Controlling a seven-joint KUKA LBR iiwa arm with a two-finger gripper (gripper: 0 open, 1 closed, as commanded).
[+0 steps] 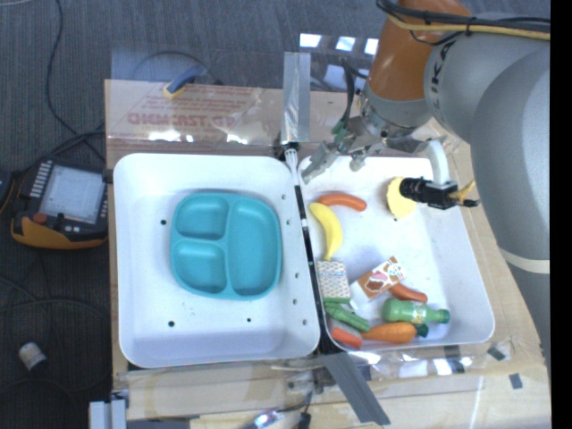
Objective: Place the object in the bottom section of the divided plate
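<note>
Your hand (344, 146) sits at the far rim of the right bin (465, 239); its finger state can't be made out. The left bin (134, 266) holds one teal divided plate (225, 244), nothing on it. The right bin holds one banana (327, 228), sausage (341, 201), carrot (390, 332), green bottle (413, 312); a yellow piece (399, 197) is half hidden.
</note>
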